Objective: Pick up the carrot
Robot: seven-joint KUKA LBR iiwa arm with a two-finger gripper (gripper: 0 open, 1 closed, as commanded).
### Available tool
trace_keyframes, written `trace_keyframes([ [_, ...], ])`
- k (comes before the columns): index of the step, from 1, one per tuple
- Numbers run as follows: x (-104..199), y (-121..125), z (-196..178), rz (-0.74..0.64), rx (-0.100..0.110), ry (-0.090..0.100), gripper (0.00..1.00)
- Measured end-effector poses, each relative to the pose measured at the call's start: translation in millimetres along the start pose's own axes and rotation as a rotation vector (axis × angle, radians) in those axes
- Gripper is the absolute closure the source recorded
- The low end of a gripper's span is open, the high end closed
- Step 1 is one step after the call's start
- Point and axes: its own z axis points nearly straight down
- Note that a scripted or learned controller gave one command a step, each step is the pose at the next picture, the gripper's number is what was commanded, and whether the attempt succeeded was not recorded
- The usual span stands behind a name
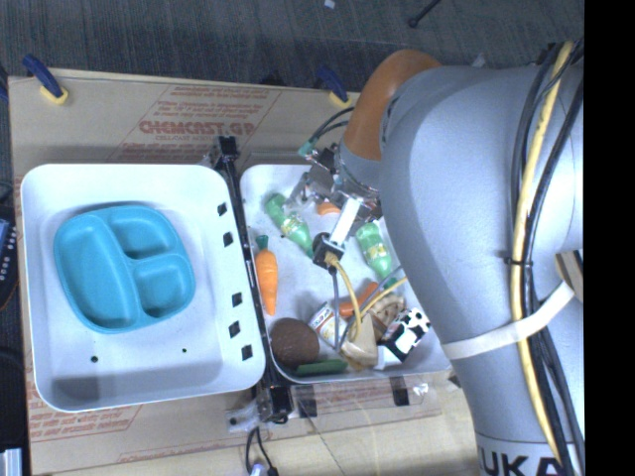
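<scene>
The carrot [266, 276], orange with a green top, lies lengthwise along the left wall of the right bin [260, 180], its green end pointing to the far side. My gripper [321, 186] hangs over the far part of that bin, up and to the right of the carrot and apart from it. A small orange piece [328, 207] shows just beneath the gripper; whether it is held cannot be made out. The big grey arm covers the bin's right side.
A blue divided plate [124, 266] sits in the left bin [60, 365]. Around the carrot lie green bottles [289, 226] [373, 250], a brown ball [294, 340], a green stick [319, 368], an orange piece [359, 297] and a black-and-white toy [407, 333].
</scene>
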Motion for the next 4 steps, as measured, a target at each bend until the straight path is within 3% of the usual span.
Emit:
trace_keyframes([
  [1, -29.4, -37.9, 30.6, -0.005, 0.007, -0.007, 0.00],
  [2, -27.2, -38.2, 20.0, -0.014, 0.012, -0.005, 1.00],
  [3, 44.5, -12.7, -69.0, 0.004, 0.030, -0.016, 1.00],
  [4, 46.5, -9.3, -68.9, 0.002, 0.005, -0.007, 0.00],
])
